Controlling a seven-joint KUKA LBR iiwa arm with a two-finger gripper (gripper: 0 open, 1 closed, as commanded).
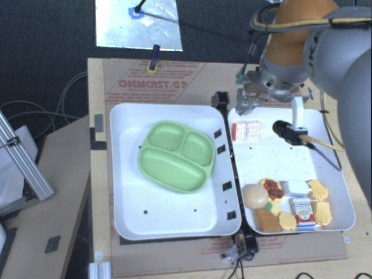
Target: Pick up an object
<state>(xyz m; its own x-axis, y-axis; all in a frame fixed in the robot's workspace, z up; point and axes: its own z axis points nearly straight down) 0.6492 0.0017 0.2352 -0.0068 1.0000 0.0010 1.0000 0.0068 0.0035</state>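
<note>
White bins sit side by side — gripper (247,100) above the flat-lying packet (246,131), jaws' state unclear.

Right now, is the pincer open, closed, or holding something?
Pincer: cannot be told; it hangs above the right bin's far left corner.

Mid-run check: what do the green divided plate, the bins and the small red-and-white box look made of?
Green divided plate: probably molded plastic, matte, one even color with soft rounded ridges. Left bin and right bin: likely thin formed plastic, smooth white with faint sheen and rounded corners. Red-and-white box: looks like printed cardboard or a plastic toy package; too small to tell which.
</note>
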